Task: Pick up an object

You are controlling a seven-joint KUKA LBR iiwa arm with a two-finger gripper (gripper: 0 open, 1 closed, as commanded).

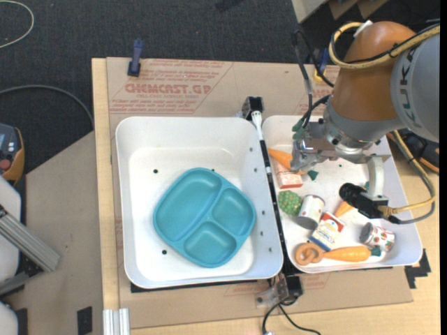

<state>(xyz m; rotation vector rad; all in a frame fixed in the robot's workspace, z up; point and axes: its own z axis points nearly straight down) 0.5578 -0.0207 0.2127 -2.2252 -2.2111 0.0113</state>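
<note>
Gripper [302, 160] low in right bin [408, 218], grip state unclear; beside it, small white-and-red box [290, 181].

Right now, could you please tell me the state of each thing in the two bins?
Blue tray: flat in the left bin, right way up.
Can: on its side.
Patterned cup: tipped over.
Carrot: lying flat by the front wall.
Gripper: low over the right bin.
</note>
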